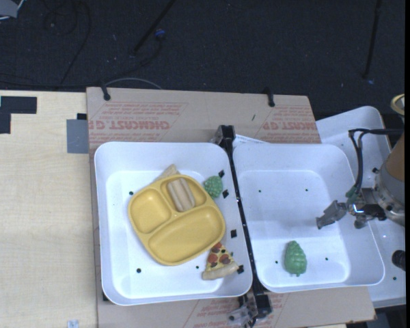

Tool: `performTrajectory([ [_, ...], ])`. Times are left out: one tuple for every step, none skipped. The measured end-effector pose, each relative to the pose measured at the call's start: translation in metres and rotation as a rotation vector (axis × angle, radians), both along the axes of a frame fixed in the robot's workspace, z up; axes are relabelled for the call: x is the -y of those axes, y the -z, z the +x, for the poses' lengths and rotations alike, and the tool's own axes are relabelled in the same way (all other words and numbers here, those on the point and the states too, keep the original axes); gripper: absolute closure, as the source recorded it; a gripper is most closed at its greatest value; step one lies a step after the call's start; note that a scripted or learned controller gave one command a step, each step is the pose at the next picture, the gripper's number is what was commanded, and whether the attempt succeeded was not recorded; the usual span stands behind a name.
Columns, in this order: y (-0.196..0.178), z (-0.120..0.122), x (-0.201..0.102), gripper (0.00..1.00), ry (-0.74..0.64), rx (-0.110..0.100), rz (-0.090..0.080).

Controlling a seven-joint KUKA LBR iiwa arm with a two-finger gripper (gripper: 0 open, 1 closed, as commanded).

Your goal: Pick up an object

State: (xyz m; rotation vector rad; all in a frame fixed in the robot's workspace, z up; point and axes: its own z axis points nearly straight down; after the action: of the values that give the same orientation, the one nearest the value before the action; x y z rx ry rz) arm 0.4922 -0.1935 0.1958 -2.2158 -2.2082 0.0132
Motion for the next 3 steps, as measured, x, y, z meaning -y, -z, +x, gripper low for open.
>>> performTrajectory([
  [-0.007,0.003,0.0,0.0,-0.004,0.014,-0.004],
  [0.051,0.007,-0.01,0.0,-0.004,0.007,0.0],
  [0.105,0.006,-0.011,0.0,-0.003,0.009,0.0],
])
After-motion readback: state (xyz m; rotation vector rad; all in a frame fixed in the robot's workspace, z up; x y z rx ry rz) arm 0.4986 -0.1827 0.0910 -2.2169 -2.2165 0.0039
